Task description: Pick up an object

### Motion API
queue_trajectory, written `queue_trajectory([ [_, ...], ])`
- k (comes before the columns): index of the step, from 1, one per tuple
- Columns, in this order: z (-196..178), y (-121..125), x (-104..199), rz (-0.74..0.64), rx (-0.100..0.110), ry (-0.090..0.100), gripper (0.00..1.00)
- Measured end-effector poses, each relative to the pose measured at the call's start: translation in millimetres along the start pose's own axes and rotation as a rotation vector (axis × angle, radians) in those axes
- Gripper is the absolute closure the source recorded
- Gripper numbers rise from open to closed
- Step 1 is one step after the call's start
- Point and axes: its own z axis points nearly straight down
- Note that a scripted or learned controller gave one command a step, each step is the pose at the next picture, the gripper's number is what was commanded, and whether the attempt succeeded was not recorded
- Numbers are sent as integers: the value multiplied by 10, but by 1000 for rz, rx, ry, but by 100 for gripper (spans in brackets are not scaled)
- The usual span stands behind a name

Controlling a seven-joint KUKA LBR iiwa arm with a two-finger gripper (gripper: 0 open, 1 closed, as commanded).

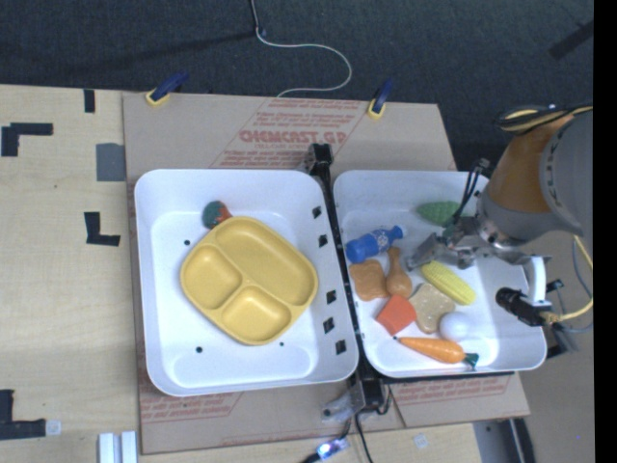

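A wooden bench (58,287) marked with black tape sits against a dark carpeted floor (116,17), where a thin white cable (307,51) loops down toward the cardboard sheet (280,133) under both bins. The left bin (154,355) holds a yellow divided plate (249,278) and, just behind its far corner, a small green-and-red object (214,212) too blurred to name.

The right bin (521,360) is crowded: a blue bottle (371,244), two brown pieces (381,276), a red block (395,313), a carrot (434,349), a white egg (453,327), a pale slice (430,305), a corn cob (448,283) and a green leafy piece (439,210) near the far wall.

The gripper (429,251) hangs low over this bin, between the bottle and the corn. Its fingers seem slightly parted, with nothing visible between them.
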Motion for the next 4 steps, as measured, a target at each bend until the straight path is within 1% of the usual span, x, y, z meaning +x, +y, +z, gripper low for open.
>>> queue_trajectory([
  [1,-130,10,4,-1,-1,0,100],
  [2,-580,-40,45,1,-4,2,100],
  [4,-1451,-2,43,0,-5,1,100],
])
